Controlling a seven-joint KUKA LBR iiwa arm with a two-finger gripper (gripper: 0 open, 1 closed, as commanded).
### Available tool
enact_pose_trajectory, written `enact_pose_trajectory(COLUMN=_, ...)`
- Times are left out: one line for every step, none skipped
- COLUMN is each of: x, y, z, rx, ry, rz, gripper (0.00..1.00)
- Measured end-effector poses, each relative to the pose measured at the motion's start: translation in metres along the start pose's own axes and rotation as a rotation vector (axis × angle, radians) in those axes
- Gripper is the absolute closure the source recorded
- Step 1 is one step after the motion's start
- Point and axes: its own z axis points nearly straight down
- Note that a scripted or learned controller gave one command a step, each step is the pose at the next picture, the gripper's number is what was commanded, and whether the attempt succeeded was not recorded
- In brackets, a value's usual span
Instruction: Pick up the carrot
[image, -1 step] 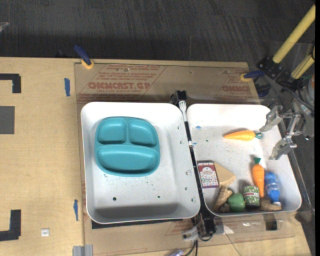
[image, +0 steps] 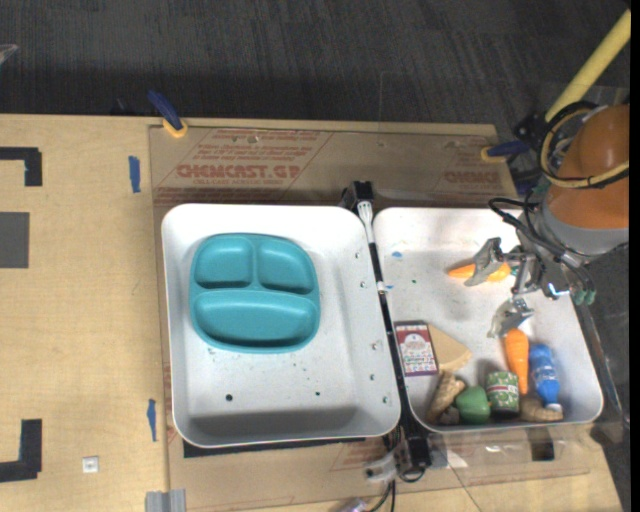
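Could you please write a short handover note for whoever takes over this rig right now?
Pincer: open, holding nothing, hovering over the right bin near its right side.
Carrot: lies in the right bin, just below the pincer, beside a blue bottle.
A second orange piece sits left of the pincer; I cannot tell what it is.
Left bin holds a teal divided plate.
Done: pincer brought close to the carrot.
Left: lower onto the carrot, close, lift it.
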Motion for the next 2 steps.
enact_pose_trajectory(x=0.037, y=-0.045, z=0.057, rx=0.007, ry=-0.012, rz=0.079, gripper=0.0)
enact_pose_trajectory(x=0.085, y=-0.06, z=0.063, rx=0.005, ry=-0.009, rz=0.204, gripper=0.0)
